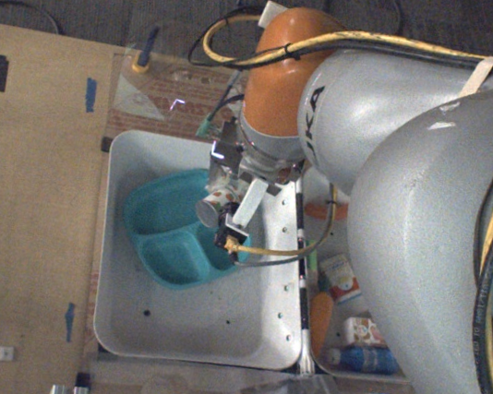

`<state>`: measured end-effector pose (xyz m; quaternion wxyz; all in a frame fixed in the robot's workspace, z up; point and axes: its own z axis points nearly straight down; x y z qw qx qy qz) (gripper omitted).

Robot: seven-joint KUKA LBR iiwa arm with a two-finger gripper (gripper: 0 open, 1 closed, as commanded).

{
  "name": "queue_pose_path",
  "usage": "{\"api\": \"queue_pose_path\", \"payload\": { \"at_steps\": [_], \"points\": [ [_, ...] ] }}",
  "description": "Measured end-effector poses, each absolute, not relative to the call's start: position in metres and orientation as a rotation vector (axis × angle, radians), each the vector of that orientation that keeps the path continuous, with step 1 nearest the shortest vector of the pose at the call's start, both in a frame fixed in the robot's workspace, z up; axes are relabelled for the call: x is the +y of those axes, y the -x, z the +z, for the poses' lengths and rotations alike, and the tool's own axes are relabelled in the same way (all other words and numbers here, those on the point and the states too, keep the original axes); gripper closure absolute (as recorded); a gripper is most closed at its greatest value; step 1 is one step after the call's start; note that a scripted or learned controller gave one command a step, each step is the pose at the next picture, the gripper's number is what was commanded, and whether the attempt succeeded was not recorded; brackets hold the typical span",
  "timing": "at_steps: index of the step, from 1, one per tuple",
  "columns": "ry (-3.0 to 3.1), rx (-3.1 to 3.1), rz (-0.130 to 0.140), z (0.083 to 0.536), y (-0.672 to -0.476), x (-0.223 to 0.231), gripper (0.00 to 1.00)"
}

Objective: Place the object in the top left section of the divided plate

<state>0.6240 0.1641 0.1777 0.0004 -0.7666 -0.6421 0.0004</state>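
Claw: the gripper point(221, 215) hangs over the teal divided plate point(166, 229), clamped on a small can-like object point(215, 203) with a red and white label.
Object: between the fingers, above the plate's right edge.
Plate: under and left of the claw, in the left white bin point(197, 324).
Right bin point(357, 374): right of the claw, holding a blue bottle point(367, 359) and an orange item point(319, 321).

Moderately dim, uneven overhead illumination with bright specular glare on the grey arm point(420, 164) and the orange band point(281, 76), soft shadow beneath the arm across the left white bin point(118, 292), mild overall softness and grain, and the dark floor at the top underexposed.
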Motion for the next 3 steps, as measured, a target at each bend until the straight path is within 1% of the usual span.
{"api": "queue_pose_path", "payload": {
  "at_steps": [1, 2, 3],
  "points": [
    [2.357, -2.079, 0.000, 0.157, -0.666, 0.165, 1.00],
    [2.246, -2.201, -0.004, 0.192, -0.666, 0.192, 1.00],
    [2.248, -2.202, -0.008, 0.203, -0.667, 0.192, 1.00]
  ]
}}
